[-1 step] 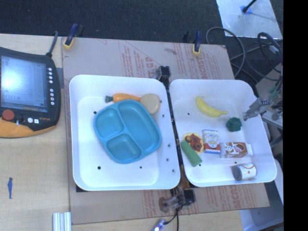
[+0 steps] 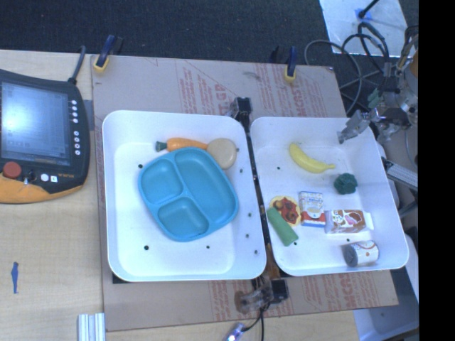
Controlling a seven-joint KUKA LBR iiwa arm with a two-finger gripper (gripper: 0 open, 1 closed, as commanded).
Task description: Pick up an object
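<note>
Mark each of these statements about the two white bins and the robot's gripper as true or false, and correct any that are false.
1. The blue divided plate lies in the left bin. True.
2. The banana lies in the left bin. False: it lies in the right bin, near its upper middle.
3. The carrot lies beside the plate's upper edge. True.
4. The gripper holds the dark green lump. False: the lump lies on the bin floor, apart from the gripper, which is at the right bin's upper right rim.
5. The can lies on its side near the right bin's lower edge. True.
</note>
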